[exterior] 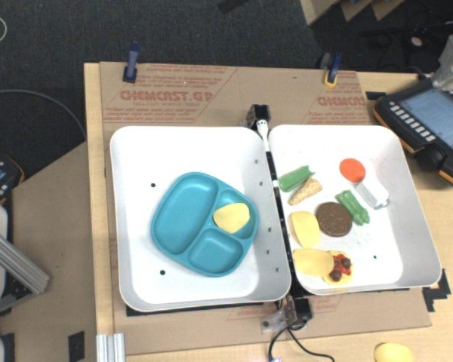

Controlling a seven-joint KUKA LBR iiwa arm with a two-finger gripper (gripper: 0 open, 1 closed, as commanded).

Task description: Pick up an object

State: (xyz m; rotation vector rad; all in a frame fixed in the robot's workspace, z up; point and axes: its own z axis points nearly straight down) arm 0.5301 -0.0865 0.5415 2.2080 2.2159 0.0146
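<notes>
Two white bins [128, 202]: one teal plate [200, 225] (left), eight toy foods [334, 219].

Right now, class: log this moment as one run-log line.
left bin: blue plate holding yellow piece | right bin: brown disc, orange piece, green pieces | pick: not yet done

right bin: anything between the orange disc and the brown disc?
In the camera view, the orange disc and brown disc have the upper end of a green piece between them; the rest is bare white bin floor.
</notes>
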